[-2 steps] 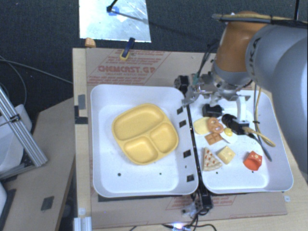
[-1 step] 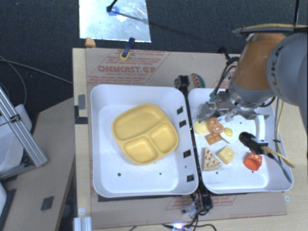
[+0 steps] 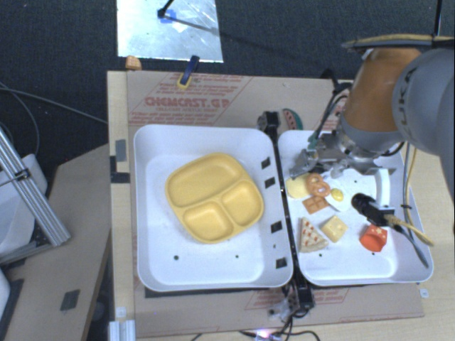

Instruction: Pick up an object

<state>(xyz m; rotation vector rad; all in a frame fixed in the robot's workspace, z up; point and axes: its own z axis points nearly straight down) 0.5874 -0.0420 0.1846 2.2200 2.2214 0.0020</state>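
The right bin (image 3: pixel 398 265) holds several toy foods. A ringed orange donut (image 3: pixel 318 185) lies beside a pale yellow round piece (image 3: pixel 296 188), with a brown waffle square (image 3: pixel 315 204) and a fried egg (image 3: pixel 338 196) just below. Nearer the front are a pizza slice (image 3: pixel 309 235), a cheese cube (image 3: pixel 334 228) and a red-orange piece (image 3: pixel 373 239). My gripper (image 3: pixel 318 160) hangs over the bin's upper left part, just behind the donut. The arm's grey and orange body covers the bin's far right corner.
The left bin (image 3: pixel 153 261) holds a yellow sectioned plate (image 3: pixel 213 197). A black divider (image 3: pixel 279 190) runs between the bins. Cardboard (image 3: pixel 188 101) lies under both, with a blue-and-yellow tool (image 3: pixel 189 72) at its back edge and a shiny sheet (image 3: pixel 170 20) beyond.
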